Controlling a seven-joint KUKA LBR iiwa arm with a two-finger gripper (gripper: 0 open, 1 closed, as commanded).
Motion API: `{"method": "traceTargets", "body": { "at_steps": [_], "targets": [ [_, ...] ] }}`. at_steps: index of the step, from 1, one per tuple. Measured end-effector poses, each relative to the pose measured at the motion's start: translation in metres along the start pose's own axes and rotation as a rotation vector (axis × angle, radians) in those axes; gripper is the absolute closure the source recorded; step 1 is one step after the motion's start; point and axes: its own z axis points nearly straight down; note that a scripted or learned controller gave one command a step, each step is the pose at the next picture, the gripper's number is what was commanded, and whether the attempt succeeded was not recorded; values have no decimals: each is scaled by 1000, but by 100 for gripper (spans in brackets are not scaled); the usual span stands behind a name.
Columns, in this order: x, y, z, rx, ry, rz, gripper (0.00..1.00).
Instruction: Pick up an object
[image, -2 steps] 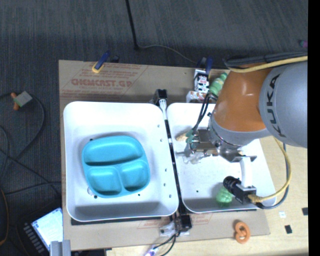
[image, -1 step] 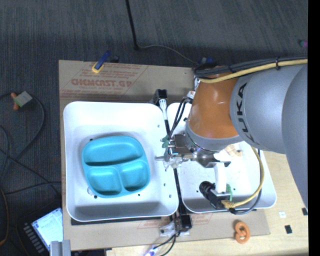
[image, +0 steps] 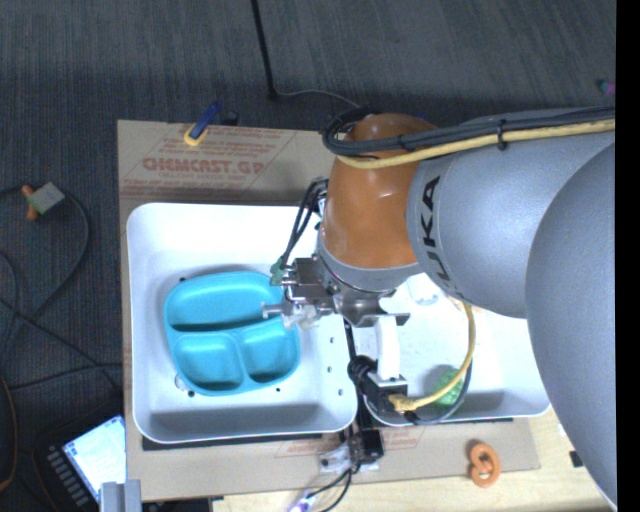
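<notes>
Tool (image: 290, 300) hovers at the blue tray's (image: 225, 335) right edge in your left bin (image: 145, 300). Grip state, perhaps hidden, can't tell.

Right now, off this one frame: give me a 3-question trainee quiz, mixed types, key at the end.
1. True or false: the blue divided tray lies in the left bin.
2. Multiple choice: what lies on the bench in front of the right bin? A) a red mug B) a small orange ring C) a steel spoon
3. Fill in: the arm's band above the wrist is coloured ____.

Key: 1 true; 2 B; 3 orange.
</notes>
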Motion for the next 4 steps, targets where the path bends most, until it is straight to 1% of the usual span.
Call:
{"method": "traceTargets", "body": {
  "at_steps": [1, 2, 3, 4],
  "targets": [
    [38, 131, 17, 1, -2, 1, 100],
    [88, 82, 17, 2, -1, 0, 100],
    [98, 175, 45, 1, -4, 1, 100],
    [98, 185, 56, 0, -3, 0, 100]
  ]
}}
